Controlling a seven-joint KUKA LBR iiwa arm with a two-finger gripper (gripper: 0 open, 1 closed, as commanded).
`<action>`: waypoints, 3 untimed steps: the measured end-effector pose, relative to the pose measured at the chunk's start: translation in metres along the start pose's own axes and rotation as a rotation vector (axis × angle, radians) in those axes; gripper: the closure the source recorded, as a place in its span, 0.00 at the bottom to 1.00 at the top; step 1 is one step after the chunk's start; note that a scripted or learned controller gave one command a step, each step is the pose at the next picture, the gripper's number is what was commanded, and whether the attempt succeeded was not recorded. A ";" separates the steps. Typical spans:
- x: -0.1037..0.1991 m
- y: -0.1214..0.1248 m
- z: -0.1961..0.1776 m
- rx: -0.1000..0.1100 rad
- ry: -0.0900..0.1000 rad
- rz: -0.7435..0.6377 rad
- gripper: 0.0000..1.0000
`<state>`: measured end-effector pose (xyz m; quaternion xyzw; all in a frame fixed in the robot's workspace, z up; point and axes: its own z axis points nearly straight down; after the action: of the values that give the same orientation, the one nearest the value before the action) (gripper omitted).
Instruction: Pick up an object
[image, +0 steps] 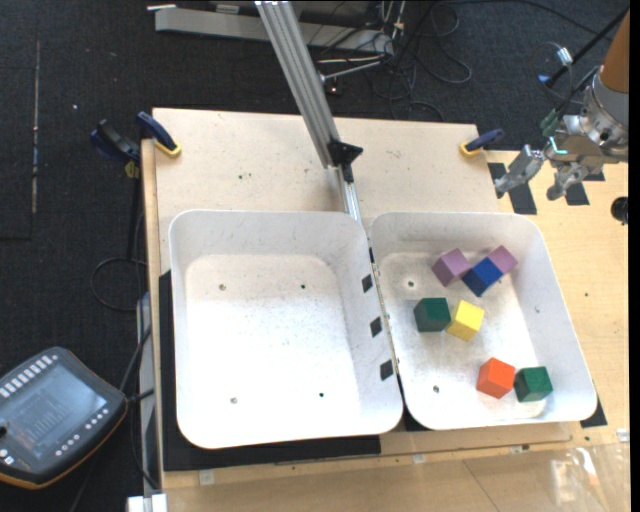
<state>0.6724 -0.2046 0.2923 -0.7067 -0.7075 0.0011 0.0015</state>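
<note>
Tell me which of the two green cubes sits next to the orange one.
The green cube in the right bin's near corner, touching the orange cube. The other green cube sits mid-bin beside the yellow cube.

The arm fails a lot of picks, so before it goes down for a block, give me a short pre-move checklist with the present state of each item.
1. Tool carrying nothing: ok, hangs outside the bins, top right.
2. Blocks within the right bin: ok, all seven.
3. Isolated target: ok, yellow block sits just apart from the green block.
4. Crowded picks: not ok, blue block touches both purple blocks.
5. Wall room: not ok, corner green block sits near the rim, beside the orange block.
</note>
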 end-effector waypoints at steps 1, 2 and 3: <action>0.000 0.001 -0.003 -0.004 -0.002 -0.002 0.00; 0.005 0.005 0.060 0.002 0.000 -0.003 0.00; 0.002 0.001 0.123 0.002 0.000 0.001 0.00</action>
<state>0.6725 -0.2029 0.1695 -0.7071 -0.7071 0.0019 0.0022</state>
